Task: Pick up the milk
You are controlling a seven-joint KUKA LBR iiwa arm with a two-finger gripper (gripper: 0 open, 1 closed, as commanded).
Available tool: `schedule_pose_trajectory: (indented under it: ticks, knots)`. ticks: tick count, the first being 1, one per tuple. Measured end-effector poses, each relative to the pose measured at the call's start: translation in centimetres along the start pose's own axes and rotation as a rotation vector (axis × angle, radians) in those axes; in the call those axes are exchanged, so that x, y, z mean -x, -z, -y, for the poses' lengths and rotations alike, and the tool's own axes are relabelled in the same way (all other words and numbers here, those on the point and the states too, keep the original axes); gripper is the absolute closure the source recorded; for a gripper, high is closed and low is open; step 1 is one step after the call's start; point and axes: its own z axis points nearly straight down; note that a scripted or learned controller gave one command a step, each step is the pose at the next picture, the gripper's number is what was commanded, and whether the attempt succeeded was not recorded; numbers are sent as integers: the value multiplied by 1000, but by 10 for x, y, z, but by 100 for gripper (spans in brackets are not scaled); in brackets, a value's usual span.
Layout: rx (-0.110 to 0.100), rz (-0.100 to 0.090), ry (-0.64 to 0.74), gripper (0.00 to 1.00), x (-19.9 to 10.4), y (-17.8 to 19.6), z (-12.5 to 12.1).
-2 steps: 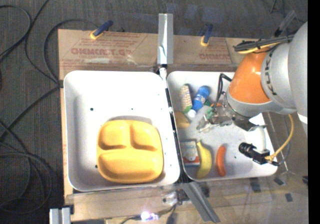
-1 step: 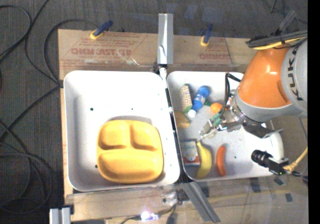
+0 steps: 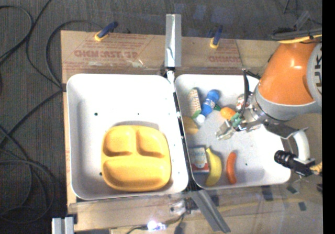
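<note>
The milk [image 3: 198, 158] is a small carton with a red and grey face. It lies near the front left corner of the right bin [image 3: 261, 175], touching a yellow banana [image 3: 213, 168]. My gripper [image 3: 228, 128] hangs over the middle of the right bin, up and to the right of the carton and apart from it. It is just below a small orange fruit [image 3: 227, 113]. I see nothing held in it. The arm's orange band [image 3: 290, 78] covers the bin's right side.
An orange carrot [image 3: 231, 167] lies right of the banana. A blue bottle [image 3: 210, 102] and a ribbed tan item [image 3: 194, 101] sit at the bin's back left. The left bin [image 3: 84, 97] holds a yellow divided tray [image 3: 136, 157].
</note>
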Motion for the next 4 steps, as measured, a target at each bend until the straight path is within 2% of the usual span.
schedule_pose_trajectory:
  ticks: [1, 2, 3, 4]
  knots:
    - [-2, 2, -86, 100, 28, -51, -33]
    - [-2, 1, -87, 0, 28, -50, -33]
    - [2, 3, -19, 0, 48, -144, 9]
    - [-4, 1, -379, 0, 82, -135, -32]
